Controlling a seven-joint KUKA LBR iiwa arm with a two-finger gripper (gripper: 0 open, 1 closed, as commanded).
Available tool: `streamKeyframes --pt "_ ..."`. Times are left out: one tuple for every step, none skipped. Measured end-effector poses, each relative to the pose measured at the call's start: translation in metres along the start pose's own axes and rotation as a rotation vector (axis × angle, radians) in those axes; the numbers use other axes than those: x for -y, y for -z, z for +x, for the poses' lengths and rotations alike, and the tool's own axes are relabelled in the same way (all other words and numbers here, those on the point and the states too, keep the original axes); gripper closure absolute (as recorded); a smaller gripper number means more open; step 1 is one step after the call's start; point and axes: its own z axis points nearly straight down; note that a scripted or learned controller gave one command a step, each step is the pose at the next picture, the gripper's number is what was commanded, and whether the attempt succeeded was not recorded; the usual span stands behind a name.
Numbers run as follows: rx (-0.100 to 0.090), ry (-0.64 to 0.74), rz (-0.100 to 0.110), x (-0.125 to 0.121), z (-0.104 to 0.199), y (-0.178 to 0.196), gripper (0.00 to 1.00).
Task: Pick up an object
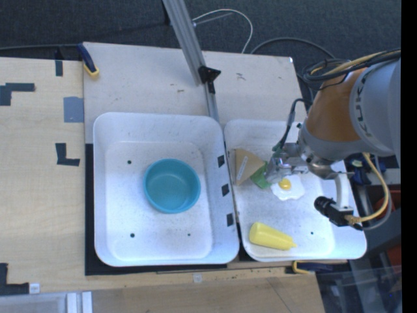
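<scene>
- Your arm (352, 113) comes in from the right, grey w/ the orange band over the right bin (326, 243).
- End effector (279, 166) sits low in the right bin, near its middle, just above the fried-egg toy (287, 189).
- Fingers: can't tell if spread or pressed together; wrist and cabling block the tips from this angle. Nothing visibly pinched between them.
- Fried-egg toy: white w/ yellow yolk, flat on the bin floor, just beside and below the end effector. Touching or apart, can't tell.
- Green item (261, 178): small, next to the end effector's left side, partly hidden; shape unclear.
- Tan wedge-shaped piece (244, 163): lies near the right bin's left wall, touching or just beside the green item.
- Yellow object (270, 237): lying on its side at the front of the right bin, well apart from the end effector.
- Left bin (111, 175): holds a blue bowl (172, 185), upright, about centre, apart from all walls.
- Both bins sit side by side on the bench (39, 175), rims touching along the middle.
</scene>
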Motion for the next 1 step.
streamKeyframes --pt "0.000 0.000 0.000 -0.0010 0.0096 0.0472 1.00"
